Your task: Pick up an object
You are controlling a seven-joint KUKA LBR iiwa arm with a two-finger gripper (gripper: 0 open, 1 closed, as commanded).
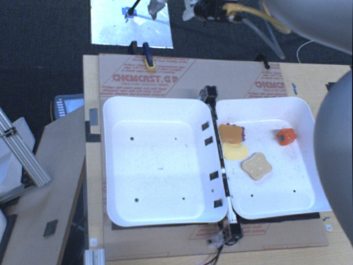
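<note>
The pincer (172, 1) hangs high at the far end of the counter (182, 70), above the back edge and well apart from both bins. Its two pale fingers (155, 0) stand spread, released, with nothing between them.

Below and nearer, the right bin (300, 112) holds everything worth going for. A toast-shaped slice (256, 166) lies flat near the middle. A flat yellow disc (236, 152) sits just beside it toward the divider, touching or nearly touching an orange-brown block (231, 133) that may overlap it. A small orange-red piece (285, 137) sits alone toward the right wall. The left bin (110, 159) has bare floor.

As I see it, the pick has hardly begun. The lone orange-red piece looks the kindest target: it stands proud of the floor and has room on every side. The arm would do well to centre over it, drop straight, and close across its narrow width. The flat disc looks hard to get fingers under.
</note>
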